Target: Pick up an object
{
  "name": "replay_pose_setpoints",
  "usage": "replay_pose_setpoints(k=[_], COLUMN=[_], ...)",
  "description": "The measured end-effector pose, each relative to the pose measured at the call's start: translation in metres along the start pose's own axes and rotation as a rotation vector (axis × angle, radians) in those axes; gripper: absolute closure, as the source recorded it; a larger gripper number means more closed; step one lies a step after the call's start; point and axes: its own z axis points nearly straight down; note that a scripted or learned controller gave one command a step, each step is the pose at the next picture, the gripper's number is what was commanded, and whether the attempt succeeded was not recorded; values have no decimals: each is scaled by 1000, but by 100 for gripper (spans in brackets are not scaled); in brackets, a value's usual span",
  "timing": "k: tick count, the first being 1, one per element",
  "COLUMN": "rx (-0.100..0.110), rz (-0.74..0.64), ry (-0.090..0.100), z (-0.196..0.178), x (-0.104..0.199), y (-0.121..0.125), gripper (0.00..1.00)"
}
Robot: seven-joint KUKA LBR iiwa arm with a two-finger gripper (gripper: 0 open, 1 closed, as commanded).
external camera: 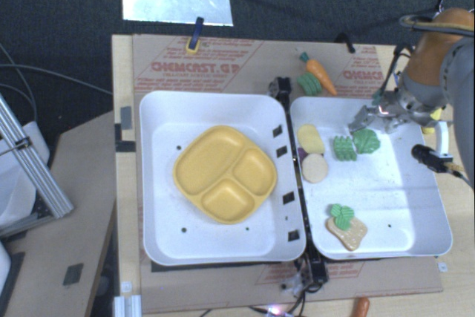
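The right bin (415, 234) holds several toy foods. A green leafy piece (367, 142) and a green ridged piece (344, 148) lie side by side near its far middle. My gripper (370, 117) hangs low just above and behind the leafy piece, at the bin's far right. A pale yellow piece (310, 138) and a round beige piece (315, 169) lie along the bin's left wall. A tan cracker with a green top (346, 226) rests near the front.
The left bin (159, 130) holds a yellow divided plate (225, 173). A toy carrot (320, 75) with a green piece beside it lies on the cardboard behind the right bin. Black clips (280, 152) line the divide between the bins.
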Motion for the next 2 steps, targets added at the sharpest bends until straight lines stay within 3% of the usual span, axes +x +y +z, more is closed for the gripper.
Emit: replay_pose_setpoints(k=[1,2], rx=[6,12], rz=[8,6], ry=[0,4], z=[-42,4], x=[-2,32], y=[-103,-186], gripper=[0,0])
